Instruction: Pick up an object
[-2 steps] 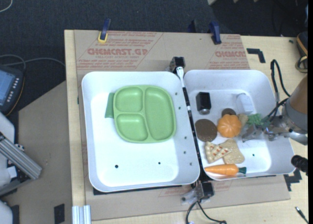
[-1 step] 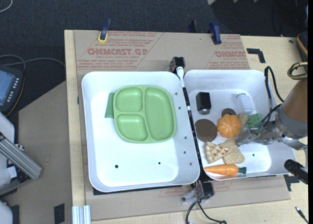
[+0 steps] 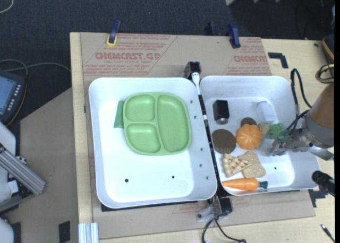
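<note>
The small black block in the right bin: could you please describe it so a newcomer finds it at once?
Start at the right white bin, beside the one holding the green divided plate. Near its left wall, toward the far side, sits the small black block, above the round brown cookie. It is the bin's one black, boxy item.

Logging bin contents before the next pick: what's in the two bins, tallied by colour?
Green: 2, divided plate, leafy piece
Orange: 2, pumpkin, carrot
Brown: 2, round patty, small dark piece
Black: 1, block
White: 1, cup
Tan: 2, crackers
Total: 10
</note>
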